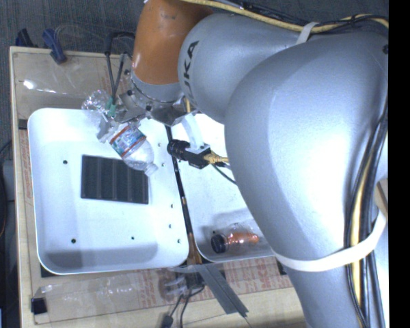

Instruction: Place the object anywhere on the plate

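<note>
Camera view: jaws (114, 120) clamp crinkled clear plastic bottle (133, 149) above dark ribbed rectangular plate (115, 180).

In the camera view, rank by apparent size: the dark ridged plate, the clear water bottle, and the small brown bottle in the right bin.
1. Dark ridged plate, largest.
2. Clear water bottle; raised nearer the camera, which may inflate it.
3. Small brown bottle, smallest, partly hidden by the arm.
</note>
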Tool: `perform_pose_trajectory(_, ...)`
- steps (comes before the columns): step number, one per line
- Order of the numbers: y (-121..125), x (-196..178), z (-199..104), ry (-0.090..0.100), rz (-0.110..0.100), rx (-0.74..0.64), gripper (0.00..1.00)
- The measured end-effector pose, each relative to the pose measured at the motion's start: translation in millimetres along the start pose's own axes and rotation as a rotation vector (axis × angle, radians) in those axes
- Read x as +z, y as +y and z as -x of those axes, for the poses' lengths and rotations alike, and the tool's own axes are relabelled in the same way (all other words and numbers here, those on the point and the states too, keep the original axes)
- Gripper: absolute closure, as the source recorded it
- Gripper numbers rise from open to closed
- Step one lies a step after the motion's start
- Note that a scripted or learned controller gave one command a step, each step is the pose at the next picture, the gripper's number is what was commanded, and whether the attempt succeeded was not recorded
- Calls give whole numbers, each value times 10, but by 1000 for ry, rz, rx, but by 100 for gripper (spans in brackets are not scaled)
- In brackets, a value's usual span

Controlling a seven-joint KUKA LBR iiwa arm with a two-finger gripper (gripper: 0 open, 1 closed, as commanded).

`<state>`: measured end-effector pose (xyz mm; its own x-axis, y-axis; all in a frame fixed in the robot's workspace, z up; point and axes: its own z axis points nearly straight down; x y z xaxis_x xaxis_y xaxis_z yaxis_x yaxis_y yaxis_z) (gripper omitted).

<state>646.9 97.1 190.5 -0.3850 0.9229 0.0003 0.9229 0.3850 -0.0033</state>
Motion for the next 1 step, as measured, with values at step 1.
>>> perform_pose_trajectory(1, -38, -16, 338, -2, 4, -118, 100)
